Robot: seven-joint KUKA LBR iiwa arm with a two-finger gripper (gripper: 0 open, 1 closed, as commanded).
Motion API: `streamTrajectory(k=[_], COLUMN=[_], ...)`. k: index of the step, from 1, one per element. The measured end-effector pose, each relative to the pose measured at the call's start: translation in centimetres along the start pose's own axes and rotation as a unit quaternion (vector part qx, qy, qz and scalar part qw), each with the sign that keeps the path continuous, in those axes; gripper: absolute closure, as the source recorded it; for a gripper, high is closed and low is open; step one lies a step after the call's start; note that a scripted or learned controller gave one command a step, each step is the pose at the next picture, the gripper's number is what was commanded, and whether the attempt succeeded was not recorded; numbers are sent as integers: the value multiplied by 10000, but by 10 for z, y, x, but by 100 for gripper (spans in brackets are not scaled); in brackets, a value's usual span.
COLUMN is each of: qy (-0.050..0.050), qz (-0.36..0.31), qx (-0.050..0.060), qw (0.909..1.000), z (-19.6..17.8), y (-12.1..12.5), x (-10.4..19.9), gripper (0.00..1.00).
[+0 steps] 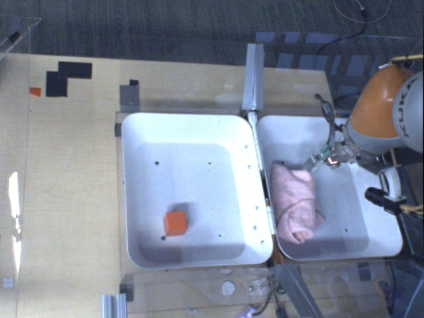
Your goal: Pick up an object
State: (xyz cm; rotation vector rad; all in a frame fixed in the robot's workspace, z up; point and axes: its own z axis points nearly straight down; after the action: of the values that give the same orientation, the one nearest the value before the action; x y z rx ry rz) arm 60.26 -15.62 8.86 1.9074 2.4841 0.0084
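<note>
Orange block [175,223] in left bin [132,177], pink cloth [295,202] right, arm [387,111] cropped.

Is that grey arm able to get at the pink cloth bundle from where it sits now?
Probably yes. The pink cloth bundle lies uncovered in the right bin, and the end effector hangs just above its upper end with nothing between them.
</note>
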Motion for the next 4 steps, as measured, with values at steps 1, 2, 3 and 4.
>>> streamTrajectory(k=[1, 2, 3, 4], qy=[-4, -22, 7, -16], qz=[-824, -1100, -825, -1684], qx=[-26, -48, 6, -33], qw=[9966, 9939, 9966, 9857], z=[-2, -4, -18, -3], y=[-32, -75, 14, -42], x=[55, 83, 44, 55], gripper=[0, 0, 0, 0])
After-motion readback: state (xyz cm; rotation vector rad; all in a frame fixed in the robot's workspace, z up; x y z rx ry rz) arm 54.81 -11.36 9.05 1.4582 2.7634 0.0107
